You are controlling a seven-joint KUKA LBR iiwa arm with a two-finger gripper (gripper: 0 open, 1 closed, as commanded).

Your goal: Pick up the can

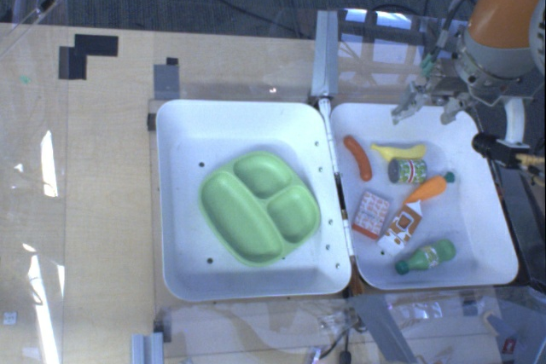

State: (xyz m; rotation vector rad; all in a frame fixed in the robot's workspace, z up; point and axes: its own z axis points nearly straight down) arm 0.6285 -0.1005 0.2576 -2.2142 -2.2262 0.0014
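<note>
Camera view: reaching for the can (408, 171), not picked up yet.
Lying in the right bin (503, 256) beside the banana (397, 152) (carrot (426, 188) close too); gripper (431, 107) hanging above the far edge, spread wide, holding nothing.

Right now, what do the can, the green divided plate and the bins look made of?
Can: likely metal, greyish end, printed paper-like label in green and red; could be a plastic toy.
Green divided plate: moulded plastic, matte pale green, soft rounded compartments.
Bins: white plastic or coated sheet, smooth, faintly glossy, small dark fastener dots. Cannot tell which.
</note>
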